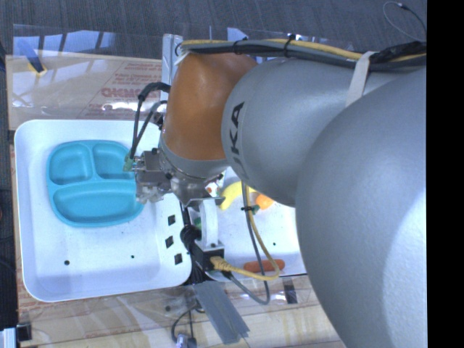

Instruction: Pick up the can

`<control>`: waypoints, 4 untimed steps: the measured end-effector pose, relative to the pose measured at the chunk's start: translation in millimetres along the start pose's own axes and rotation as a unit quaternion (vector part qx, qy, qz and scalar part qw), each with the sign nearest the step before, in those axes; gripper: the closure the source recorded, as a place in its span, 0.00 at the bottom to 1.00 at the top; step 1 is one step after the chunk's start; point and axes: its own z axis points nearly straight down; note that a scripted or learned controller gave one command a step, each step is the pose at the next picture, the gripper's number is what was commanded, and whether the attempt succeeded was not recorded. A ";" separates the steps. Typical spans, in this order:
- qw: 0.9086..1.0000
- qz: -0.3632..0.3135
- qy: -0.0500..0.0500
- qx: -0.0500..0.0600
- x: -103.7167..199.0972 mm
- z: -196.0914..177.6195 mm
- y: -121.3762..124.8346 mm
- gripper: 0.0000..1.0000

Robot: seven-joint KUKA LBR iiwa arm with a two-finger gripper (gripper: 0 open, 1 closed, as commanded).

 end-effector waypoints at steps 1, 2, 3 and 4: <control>1.000 -0.005 -0.001 0.002 1.4 -9.0 -0.4 1.00; 0.999 -0.045 0.000 0.001 -96.0 38.2 -16.8 1.00; 0.999 -0.048 0.000 0.002 -95.3 29.0 -16.3 1.00; 0.992 -0.124 0.000 0.000 50.6 7.9 -20.2 1.00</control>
